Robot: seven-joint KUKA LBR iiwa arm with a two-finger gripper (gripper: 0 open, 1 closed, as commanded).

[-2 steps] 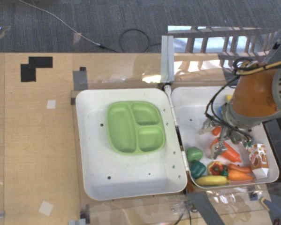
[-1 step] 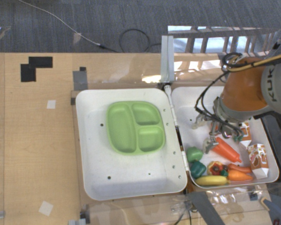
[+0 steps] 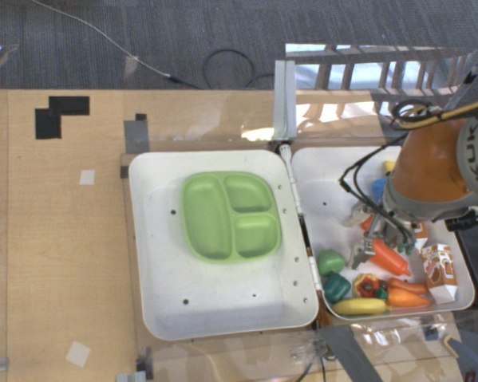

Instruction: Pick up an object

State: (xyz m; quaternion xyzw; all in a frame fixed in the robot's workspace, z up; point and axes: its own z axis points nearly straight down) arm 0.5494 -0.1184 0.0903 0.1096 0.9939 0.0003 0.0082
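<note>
End effector (image 3: 375, 247) hangs low inside the right bin (image 3: 326, 182), just over an orange carrot (image 3: 389, 258); whether it is apart, together or clamped on something cannot be told, as the arm's wrist and cabling crowd over it. That carrot is a tapered, bright orange-red toy piece lying at a slant, its upper end right at the metal tips, in the middle of the bin's near half.

Around it in the same bin lie a green pepper (image 3: 330, 261) and a darker green piece (image 3: 336, 286) by the left wall, a yellow banana (image 3: 360, 306) along the near rim, a small red and yellow item (image 3: 367, 284) above it, a second orange carrot (image 3: 408, 297) to the banana's right, and a red and white carton (image 3: 440, 267) near the right wall. A blue object (image 3: 379, 188) peeks out beside the arm farther back.

Left bin (image 3: 158, 254) holds a light green divided plate (image 3: 229, 216) with three compartments. Both bins sit side by side on the wooden surface (image 3: 59, 259).
</note>
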